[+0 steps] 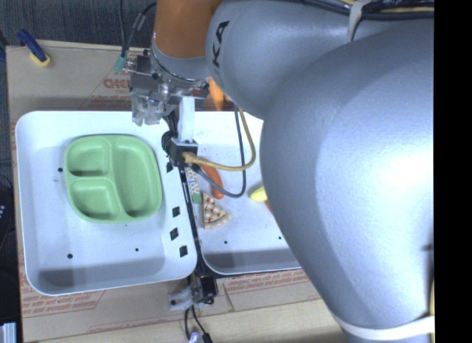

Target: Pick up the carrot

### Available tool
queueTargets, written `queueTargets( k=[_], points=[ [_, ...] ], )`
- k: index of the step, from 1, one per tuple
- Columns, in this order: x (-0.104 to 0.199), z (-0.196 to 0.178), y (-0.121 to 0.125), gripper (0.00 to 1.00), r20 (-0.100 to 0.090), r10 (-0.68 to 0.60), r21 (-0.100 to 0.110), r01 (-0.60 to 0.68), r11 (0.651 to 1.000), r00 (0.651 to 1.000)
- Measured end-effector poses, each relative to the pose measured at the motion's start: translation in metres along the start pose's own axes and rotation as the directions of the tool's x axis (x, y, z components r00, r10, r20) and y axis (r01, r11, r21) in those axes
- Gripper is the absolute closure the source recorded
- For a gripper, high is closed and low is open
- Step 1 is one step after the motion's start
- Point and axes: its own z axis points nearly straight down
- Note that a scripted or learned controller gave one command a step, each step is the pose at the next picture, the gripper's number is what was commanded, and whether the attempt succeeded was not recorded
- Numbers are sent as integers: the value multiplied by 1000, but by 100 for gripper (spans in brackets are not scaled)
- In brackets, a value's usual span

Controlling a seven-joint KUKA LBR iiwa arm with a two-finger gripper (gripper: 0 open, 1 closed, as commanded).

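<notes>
The carrot (214, 178) is a thin orange piece lying in the right bin (243, 260), close to the divider between the two bins and partly crossed by the robot's yellow cable. My gripper (146, 108) hangs over the back rim of the left bin (44, 186), up and to the left of the carrot and apart from it. Nothing shows between its tips. The grey arm covers most of the right bin.
A green divided plate (114, 178) lies in the left bin. In the right bin, a pizza-slice toy (214, 214) sits just in front of the carrot and a small yellow item (258, 195) peeks out from under the arm.
</notes>
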Motion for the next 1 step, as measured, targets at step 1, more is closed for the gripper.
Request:
queueTargets(
  k=[1],
  points=[
    [53, -116, 22, 100, -3, 206, -4, -206, 978, 978]
  ],
)
